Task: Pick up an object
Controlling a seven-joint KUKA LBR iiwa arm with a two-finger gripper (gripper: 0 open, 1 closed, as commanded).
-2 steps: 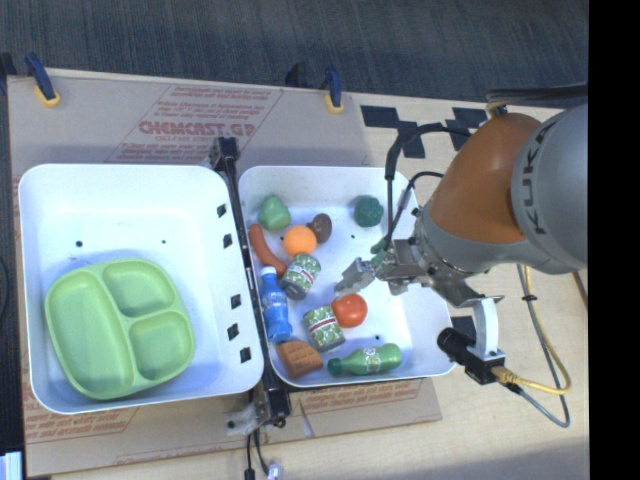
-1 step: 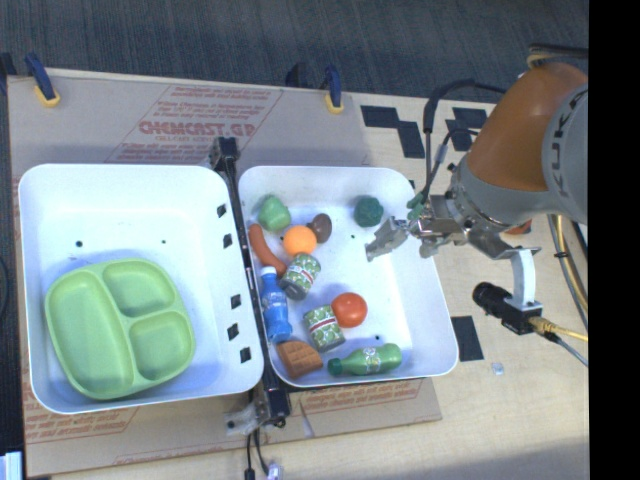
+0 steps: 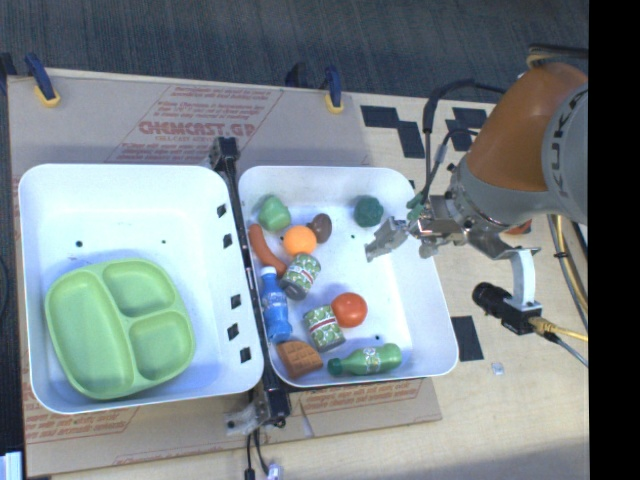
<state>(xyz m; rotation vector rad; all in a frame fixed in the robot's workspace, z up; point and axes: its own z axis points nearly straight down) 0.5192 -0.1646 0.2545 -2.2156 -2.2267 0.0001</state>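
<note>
The right bin holds several small things: a dark green ball, a light green lump, a brown piece, an orange, a red sausage, two cans, a blue bottle, a red tomato, a green bottle and a brown cracker. My gripper hangs over the bin's right side, just right of and below the dark green ball. It is open, and nothing sits between its fingers.
The left bin carries a green divided plate at its front left. A black divider runs between the bins. The arm's orange and grey body fills the space to the right of the right bin.
</note>
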